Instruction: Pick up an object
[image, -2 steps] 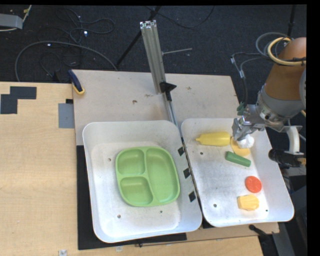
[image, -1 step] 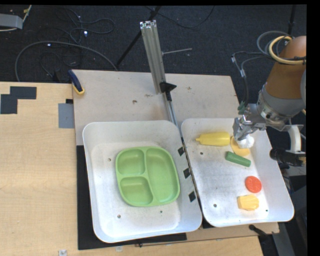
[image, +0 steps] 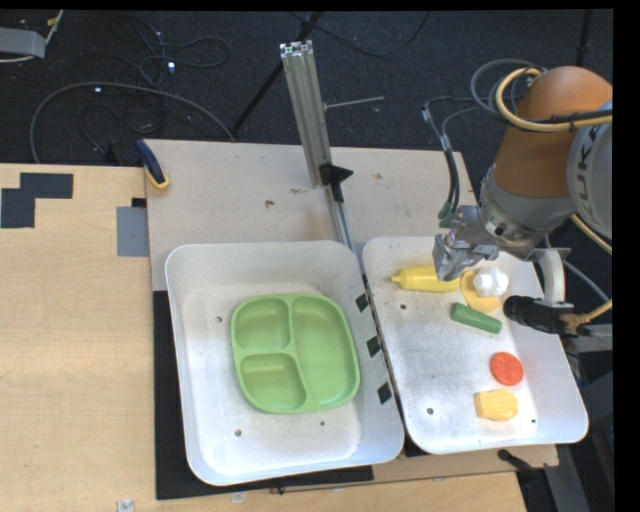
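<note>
Heads up: your gripper (image: 457, 262) sits low over the yellow banana-like piece (image: 428, 281) at the right bin's (image: 430, 395) far end, grip state can't tell, and the white item (image: 487, 281) and green stick (image: 475, 319) crowding it could cause a mis-grab.

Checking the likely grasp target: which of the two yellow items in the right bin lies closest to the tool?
The long yellow piece at the bin's far end, just below the tool. The chunky yellow one sits at the near end.
</note>
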